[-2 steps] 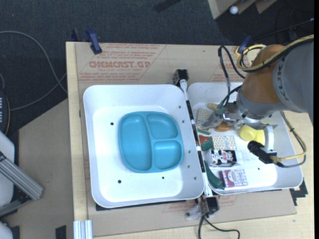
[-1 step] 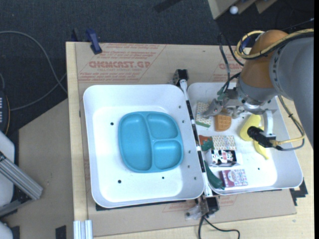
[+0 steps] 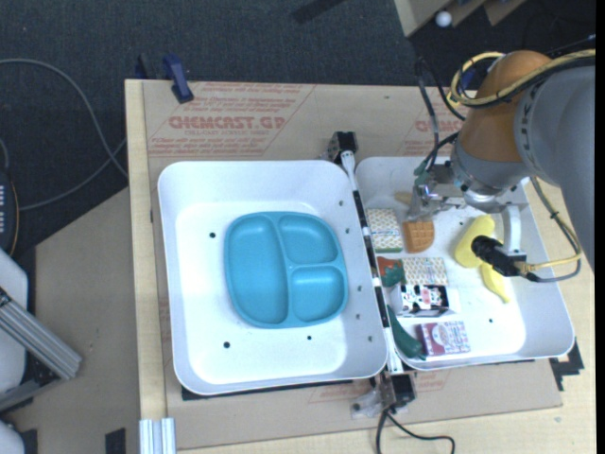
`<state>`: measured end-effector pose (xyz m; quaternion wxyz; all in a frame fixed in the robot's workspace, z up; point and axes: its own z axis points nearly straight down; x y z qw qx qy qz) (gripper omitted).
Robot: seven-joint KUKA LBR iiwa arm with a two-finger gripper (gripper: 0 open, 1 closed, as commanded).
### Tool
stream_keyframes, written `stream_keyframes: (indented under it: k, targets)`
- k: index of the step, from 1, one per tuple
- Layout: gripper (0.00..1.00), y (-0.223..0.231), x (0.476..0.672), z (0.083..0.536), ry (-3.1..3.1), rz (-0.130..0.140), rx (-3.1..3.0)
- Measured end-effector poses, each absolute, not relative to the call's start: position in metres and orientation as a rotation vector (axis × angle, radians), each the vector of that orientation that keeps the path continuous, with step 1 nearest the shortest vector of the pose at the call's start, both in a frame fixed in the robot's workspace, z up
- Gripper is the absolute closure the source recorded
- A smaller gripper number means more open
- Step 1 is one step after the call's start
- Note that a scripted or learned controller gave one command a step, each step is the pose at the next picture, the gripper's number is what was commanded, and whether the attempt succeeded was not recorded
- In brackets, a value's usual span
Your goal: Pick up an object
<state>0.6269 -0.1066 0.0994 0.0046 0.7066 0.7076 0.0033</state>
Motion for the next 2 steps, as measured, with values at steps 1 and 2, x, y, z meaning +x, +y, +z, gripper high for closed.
stream_keyframes:
  k: [1, 2]
  targets:
    - [0.00, -0.107, 0.627, 0.099, 2.216, 0.009, 2.215]
    - [0.00, -0.096, 0.603, 0.090, 2.211, 0.012, 2.214]
